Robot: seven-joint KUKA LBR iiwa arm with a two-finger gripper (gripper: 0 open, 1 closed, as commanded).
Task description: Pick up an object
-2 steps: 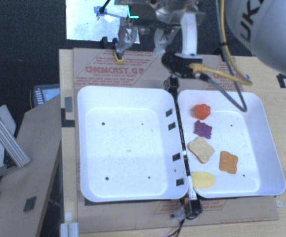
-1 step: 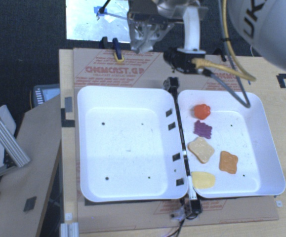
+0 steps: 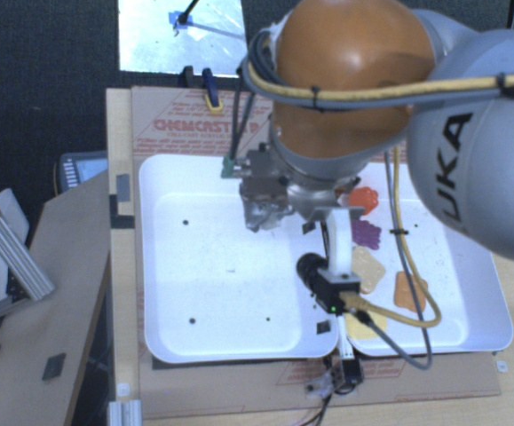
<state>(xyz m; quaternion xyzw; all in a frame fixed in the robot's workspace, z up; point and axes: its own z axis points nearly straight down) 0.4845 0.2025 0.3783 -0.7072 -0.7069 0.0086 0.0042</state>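
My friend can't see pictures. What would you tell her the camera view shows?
A big grey and orange robot arm reaches over two white bins. Its tool hangs above the left bin. Near it, the right bin holds small toys: one orange-red, one purple, one tan.

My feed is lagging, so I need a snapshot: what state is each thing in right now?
Hand: low over the left bin, holding nothing visible.
Purple piece: lying in the right bin.
Red-orange piece: lying there, partly hidden.
Tan piece: lying flat.
Orange piece: lying flat.
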